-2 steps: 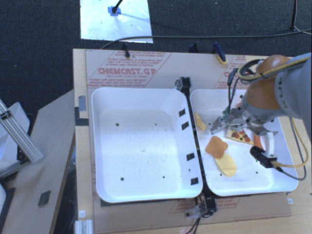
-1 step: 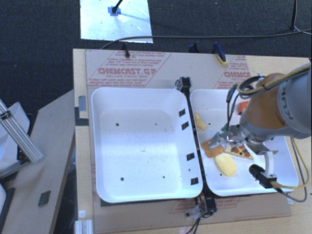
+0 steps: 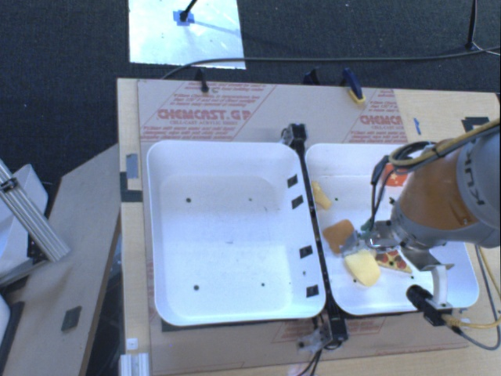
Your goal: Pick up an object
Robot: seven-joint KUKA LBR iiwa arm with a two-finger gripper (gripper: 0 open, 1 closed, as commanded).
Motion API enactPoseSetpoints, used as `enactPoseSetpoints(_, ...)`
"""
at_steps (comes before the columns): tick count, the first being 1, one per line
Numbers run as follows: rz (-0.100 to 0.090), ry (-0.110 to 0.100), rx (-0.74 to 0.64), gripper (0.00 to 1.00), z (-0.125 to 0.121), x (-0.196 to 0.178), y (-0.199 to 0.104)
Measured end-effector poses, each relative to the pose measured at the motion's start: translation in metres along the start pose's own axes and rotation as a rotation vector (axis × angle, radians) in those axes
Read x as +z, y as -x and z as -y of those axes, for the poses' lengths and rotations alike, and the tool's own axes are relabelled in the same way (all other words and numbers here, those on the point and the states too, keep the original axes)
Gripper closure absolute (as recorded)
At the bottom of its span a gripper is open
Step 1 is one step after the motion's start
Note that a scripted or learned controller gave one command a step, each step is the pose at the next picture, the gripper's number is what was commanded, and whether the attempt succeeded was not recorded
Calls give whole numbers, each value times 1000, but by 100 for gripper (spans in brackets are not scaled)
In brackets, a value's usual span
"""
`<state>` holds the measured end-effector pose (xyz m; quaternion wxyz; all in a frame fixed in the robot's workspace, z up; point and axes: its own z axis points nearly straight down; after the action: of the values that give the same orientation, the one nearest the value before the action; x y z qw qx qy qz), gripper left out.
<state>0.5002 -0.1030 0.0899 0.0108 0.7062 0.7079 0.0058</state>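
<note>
The right bin (image 3: 344, 157) holds several small toy food pieces. A narrow yellow piece (image 3: 321, 196) lies near its left wall. A brown toast-like piece (image 3: 338, 234) sits below it. A pale yellow lump (image 3: 362, 269) rests near the bin's front, with a pizza-slice piece (image 3: 392, 262) beside it on the right. My gripper (image 3: 366, 240) is low in this bin, among the brown piece, the yellow lump and the pizza slice. The grey wrist and orange band (image 3: 438, 198) cover the bin's right part. I see nothing lifted off the bin floor.
The left bin (image 3: 168, 167) stands beside the right one, with a black-clipped divider (image 3: 307, 210) between them. Cables loop around the arm's wrist and along the bench front. A blue clamp (image 3: 354, 84) sits at the bench's back edge.
</note>
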Motion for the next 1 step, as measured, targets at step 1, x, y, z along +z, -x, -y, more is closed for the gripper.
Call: enactPoseSetpoints(1,5,6,0,100,-3,-12,2)
